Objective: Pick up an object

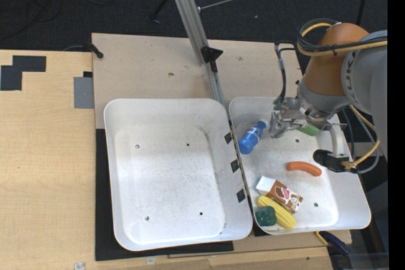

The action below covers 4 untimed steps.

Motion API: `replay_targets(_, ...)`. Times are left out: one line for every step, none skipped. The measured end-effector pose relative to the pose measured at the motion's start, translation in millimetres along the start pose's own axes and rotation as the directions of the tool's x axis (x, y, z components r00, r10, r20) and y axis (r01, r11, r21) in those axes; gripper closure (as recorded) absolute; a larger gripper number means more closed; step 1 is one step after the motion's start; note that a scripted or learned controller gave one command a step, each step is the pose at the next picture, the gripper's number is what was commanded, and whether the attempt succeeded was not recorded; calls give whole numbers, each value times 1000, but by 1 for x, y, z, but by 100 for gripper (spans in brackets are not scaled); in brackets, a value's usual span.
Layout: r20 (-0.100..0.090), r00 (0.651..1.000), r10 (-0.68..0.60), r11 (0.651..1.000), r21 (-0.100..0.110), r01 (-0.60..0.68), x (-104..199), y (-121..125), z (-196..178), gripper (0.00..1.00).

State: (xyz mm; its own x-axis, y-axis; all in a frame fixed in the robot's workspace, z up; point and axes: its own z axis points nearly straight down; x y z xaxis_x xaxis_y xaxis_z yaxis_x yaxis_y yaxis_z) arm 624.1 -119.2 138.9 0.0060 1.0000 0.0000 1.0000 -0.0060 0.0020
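The gripper [283, 125] hangs low over the far part of the right bin [354, 215]. I cannot tell how its grasping parts stand, and nothing can be seen held in it.

The closest toy to the gripper is a small green thing [311, 130]. It sits just beside the gripper, on the arm's side, partly hidden under the wrist. A blue bottle [251, 137] lies near the gripper on the other side, toward the wall between the two bins. Its long way runs at a slant, with the cap end pointing up toward the gripper.

An orange sausage [304, 167] lies a bit farther from the gripper, toward the front of the bin. Its long way runs across the bin. Well apart from the gripper, in the front corner, sit a white block [265, 185], a brown and red packet [288, 198], a yellow corn [283, 215] and a dark green toy [266, 217], all bunched up and touching.

I think the blue bottle or the green thing is the easy pick, since both are so near.
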Motion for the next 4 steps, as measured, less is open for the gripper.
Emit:
replay_targets(1, 1000, -7, 1000, -2, 7, -2, 8, -61, 100)
replay_targets(1, 1000, -8, 1000, -1, 8, -6, 7, -104, 100)
replay_targets(0, 1000, -9, 1000, 1, 9, -7, 8, -134, 100)
replay_targets(-2, 1000, -11, 1000, 6, 11, 52, 7, -120, 100)
